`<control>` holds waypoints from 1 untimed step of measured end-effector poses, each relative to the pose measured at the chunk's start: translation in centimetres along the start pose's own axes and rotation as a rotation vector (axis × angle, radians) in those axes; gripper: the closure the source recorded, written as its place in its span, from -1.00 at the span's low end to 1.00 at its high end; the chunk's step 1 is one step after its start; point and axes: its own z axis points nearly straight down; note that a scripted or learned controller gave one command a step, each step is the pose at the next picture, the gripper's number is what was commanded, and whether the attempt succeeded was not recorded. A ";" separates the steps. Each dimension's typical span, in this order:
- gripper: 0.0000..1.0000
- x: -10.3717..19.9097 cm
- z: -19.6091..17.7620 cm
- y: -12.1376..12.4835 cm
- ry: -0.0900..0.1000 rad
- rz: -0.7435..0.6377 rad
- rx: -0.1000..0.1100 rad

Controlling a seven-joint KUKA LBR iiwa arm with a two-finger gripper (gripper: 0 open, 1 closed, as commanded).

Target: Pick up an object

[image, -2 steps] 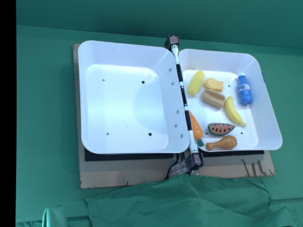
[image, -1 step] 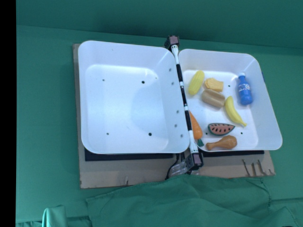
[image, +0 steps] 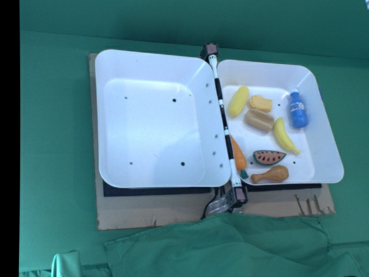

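A green cloth (image: 52, 126) covers the desk, and on it lies a sheet of cardboard (image: 150, 209) that carries both bins. The left bin (image: 115, 68) sits on the left half, its white floor marked by a few small dark holes. Between the bins runs a black-and-white rod (image: 219, 103), going from a dark fitting at the far end to a clamp (image: 228, 199) at the near end.

The right bin (image: 323, 154) holds the toy food. An orange carrot (image: 238, 153) lies against the bin's left wall, just beside the rod. Farther back is a yellow corn cob (image: 238, 101), with a small orange piece (image: 260, 103) just right of it and a tan roll (image: 259, 120) nearer. A watermelon slice (image: 269, 157) lies near the front, and a drumstick (image: 271, 175) lies nearest of all — close to the front wall. A banana (image: 285, 135) lies right of the roll, and a blue bottle (image: 297, 109) stands off at the far right.

Crumpled green cloth is bunched along the near edge. No end effector is in view, so I cannot tell its state.
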 end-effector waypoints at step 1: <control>1.00 -0.1 -1.2 0.3 -0.005 0.003 -0.007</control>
